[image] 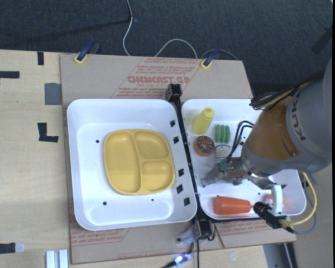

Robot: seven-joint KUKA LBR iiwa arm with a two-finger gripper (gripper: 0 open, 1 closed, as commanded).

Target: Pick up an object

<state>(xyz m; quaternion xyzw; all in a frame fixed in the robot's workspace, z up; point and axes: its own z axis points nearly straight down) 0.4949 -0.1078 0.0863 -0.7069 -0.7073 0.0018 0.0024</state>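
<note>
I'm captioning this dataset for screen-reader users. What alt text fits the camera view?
A grey robot arm reaches from the right into the right bin, its gripper low among a yellow bottle, a green item, a brown round item and an orange carrot. The left bin holds a yellow divided tray.

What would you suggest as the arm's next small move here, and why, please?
Probably a short descent. The gripper hangs low in the right bin, between the brown round object and the orange carrot, with nothing visibly held. Whether it is open is unclear.
</note>
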